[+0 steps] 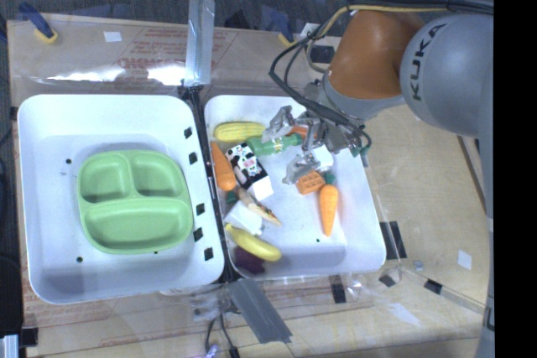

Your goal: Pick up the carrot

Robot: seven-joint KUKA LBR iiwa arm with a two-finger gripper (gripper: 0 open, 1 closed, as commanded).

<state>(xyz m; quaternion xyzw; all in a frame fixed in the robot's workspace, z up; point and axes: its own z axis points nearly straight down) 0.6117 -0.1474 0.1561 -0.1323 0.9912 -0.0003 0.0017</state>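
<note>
The carrot (328, 208), smooth orange and tapering downward, lies just below the hand (304, 148), apart from it. Whether the hand is released or clenched, I cannot tell; clutter blurs its outline.

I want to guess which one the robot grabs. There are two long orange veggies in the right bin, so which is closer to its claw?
The carrot lying just below the gripper, right side of the bin. The other orange piece lies against the bin's left wall, farther away.
</note>
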